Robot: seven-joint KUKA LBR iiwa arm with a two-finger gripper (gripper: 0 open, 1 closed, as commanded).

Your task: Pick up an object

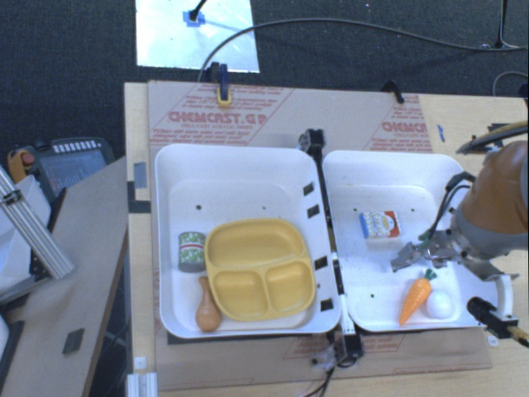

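You see the bench from above, with two shallow white bins side by side on it. In the left bin a yellow divided tray lies toward the near edge. A small green and white can stands just beside the tray on its left, and a brown wooden piece, shaped like a pear or a small club, lies at the tray's near left corner, touching it or almost touching it.

In the right bin you find three things. A small carton with a red and blue print lies near the middle of the bin. An orange carrot with green leaves lies toward the near edge, tilted, with its leaves pointing up and to the right. A white egg-shaped object lies just beside the carrot on its right, touching it or nearly so.

The arm comes in from the right, and its orange band is above the right side of the right bin. The end effector is low over this bin, between the carton and the carrot, very near the carrot's leaves. You cannot tell from this view how the end effector stands, and nothing is seen clamped in it. The carrot, the egg-shaped object and the carton all lie on the bin floor.
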